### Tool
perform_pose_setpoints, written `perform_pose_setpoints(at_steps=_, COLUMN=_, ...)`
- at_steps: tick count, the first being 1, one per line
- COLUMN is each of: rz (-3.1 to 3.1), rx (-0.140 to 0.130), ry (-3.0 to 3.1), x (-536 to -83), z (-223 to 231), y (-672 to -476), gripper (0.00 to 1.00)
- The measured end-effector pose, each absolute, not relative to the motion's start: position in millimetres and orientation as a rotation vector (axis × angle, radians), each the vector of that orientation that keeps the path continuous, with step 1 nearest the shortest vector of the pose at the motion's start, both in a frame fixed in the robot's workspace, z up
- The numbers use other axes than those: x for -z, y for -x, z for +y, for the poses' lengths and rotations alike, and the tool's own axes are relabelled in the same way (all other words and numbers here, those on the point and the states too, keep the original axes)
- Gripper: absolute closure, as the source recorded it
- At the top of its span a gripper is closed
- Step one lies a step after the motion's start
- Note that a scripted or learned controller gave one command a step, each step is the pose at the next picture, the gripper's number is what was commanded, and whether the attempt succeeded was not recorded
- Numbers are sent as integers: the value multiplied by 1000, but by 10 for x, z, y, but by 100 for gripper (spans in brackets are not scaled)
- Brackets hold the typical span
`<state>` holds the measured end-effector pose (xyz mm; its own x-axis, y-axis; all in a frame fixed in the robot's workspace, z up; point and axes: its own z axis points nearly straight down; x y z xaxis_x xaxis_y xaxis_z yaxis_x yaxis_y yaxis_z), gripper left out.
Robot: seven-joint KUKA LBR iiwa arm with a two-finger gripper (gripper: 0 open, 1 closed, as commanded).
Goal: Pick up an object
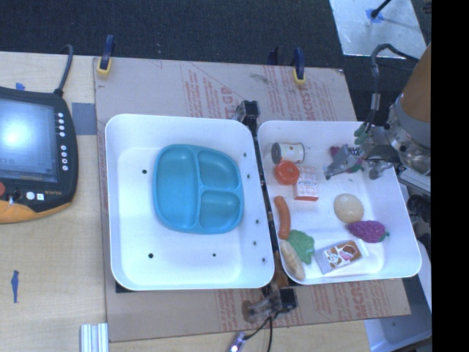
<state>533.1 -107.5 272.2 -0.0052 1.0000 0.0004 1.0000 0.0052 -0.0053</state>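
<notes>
I see the hand [350,160] hovering over the right bin [407,218], fingers spread on nothing. The nearest thing, a pale egg [349,207], lies just below it: probably light, hard, slippery and rounded, so I'd pinch across its middle.

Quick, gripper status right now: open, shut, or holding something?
Gripper: cannot be told from the camera view; it hangs over the right bin near its upper right, with nothing visibly held.

Arm [410,116] enters from right, wrist angled down-left; gripper [344,161] low, pointing left, nothing visible between fingers.
</notes>
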Motion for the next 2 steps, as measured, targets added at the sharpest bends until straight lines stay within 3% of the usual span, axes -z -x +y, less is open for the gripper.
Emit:
perform_pose_setpoints(at_steps=1, rz=-2223, rx=-9, ry=2214, x=-1781, z=-1836, y=-5603, gripper=0)
perform_pose_setpoints(at_steps=2, rz=-2224, rx=-5, ry=2213, x=-1056, z=-2110, y=-6464, gripper=0)
